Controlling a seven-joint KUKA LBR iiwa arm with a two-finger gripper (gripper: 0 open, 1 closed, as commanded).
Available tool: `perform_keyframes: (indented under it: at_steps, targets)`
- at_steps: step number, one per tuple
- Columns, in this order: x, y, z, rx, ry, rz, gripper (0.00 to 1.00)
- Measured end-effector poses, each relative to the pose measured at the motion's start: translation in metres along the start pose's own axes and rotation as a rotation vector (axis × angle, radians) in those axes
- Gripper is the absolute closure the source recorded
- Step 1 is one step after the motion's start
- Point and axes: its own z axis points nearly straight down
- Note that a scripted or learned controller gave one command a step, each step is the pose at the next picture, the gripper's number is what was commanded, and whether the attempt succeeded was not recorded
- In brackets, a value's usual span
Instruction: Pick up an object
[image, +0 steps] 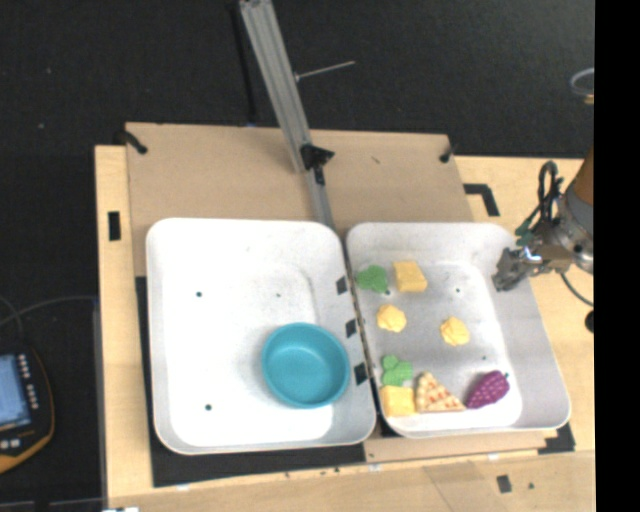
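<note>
Two shallow white bins sit side by side on a pale worktop (115, 470). The left bin (220, 260) holds a single teal bowl (303, 364), upright, resting toward the bin's 5 o'clock corner. The right bin (520, 370) holds the small toy foods that the task offers for picking. Along its far side, a green leafy piece (372, 279) lies at about 10 o'clock of the bin, with a yellow block (409, 276) just beside it at its 3 o'clock. Nearer the middle lie two rounded yellow pieces, one (391, 319) toward 9 o'clock and the other (455, 331) near the centre, well apart from each other. Along the near edge, a second green piece (396, 371) touches a yellow wedge (397, 401) at the 7 o'clock corner; a pizza slice (436, 394) lies just beside them at 6 o'clock, and a purple grape cluster (487, 389) lies at about 5 o'clock. The arm enters from 3 o'clock, and its hand (512, 268) hangs over the right bin's rim at about 2 o'clock, apart from every toy; nothing shows between its fingers, and whether they stand wide or narrow cannot be told. A grey metal post (285, 95) rises slantwise from behind the bins toward 12 o'clock.
</note>
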Motion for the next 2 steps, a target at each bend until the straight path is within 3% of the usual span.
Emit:
perform_keyframes:
  at_steps: [1, 2]
  targets:
    - [-0.001, 0.001, -0.028, 0.004, 0.002, -0.001, 1.0]
    - [0.059, 0.005, -0.029, 0.007, 0.004, -0.004, 1.0]
